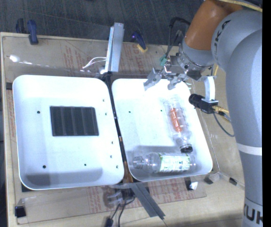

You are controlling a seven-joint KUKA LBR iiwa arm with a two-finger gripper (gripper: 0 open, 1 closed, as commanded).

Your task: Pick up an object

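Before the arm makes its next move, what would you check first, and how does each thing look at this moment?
1. Gripper free of any object: ok, nothing sits between its spread fingers.
2. Something to pick: ok, two clear bottles lie in the right bin.
3. Bottle with the orange label reachable: ok, it lies apart from the walls, below the gripper.
4. Bottle with the green label reachable: not ok, it lies along the bin's near wall.
5. Gripper above a target: not ok, it hangs at the bin's far edge.
6. Height above the bin: cannot tell.
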